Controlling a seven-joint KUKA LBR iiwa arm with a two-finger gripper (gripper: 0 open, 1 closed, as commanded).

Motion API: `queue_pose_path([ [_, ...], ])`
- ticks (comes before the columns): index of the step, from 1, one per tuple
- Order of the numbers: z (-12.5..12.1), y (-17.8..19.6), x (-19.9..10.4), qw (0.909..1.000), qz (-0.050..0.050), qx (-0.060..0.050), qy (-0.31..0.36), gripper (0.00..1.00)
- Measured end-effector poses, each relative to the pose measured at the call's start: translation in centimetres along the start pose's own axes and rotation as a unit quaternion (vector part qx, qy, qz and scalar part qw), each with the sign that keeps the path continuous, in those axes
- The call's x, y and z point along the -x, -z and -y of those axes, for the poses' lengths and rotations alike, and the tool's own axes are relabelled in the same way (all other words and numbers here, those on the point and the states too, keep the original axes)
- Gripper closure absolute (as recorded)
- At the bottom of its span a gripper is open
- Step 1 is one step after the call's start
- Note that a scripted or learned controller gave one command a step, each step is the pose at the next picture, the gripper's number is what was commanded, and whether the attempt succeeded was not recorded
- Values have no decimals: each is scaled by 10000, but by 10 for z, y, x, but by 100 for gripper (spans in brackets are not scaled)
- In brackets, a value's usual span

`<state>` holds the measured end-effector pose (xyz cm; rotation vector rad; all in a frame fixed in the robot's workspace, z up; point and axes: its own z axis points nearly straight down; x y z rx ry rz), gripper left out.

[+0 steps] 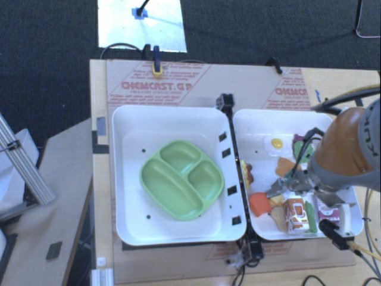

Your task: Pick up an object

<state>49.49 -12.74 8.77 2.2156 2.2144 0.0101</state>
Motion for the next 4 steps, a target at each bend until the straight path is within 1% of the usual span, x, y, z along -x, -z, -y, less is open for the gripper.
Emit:
queue_pose_path([
  [1, 0, 11, 0, 10000, 2, 4, 4, 100],
  [2, -2, 54, -5, 10000, -5, -30, 27, 100],
  [3, -4, 106, -15, 10000, -6, -22, 31, 100],
  [4, -7, 139, -15, 10000, -4, -27, 27, 100],
])
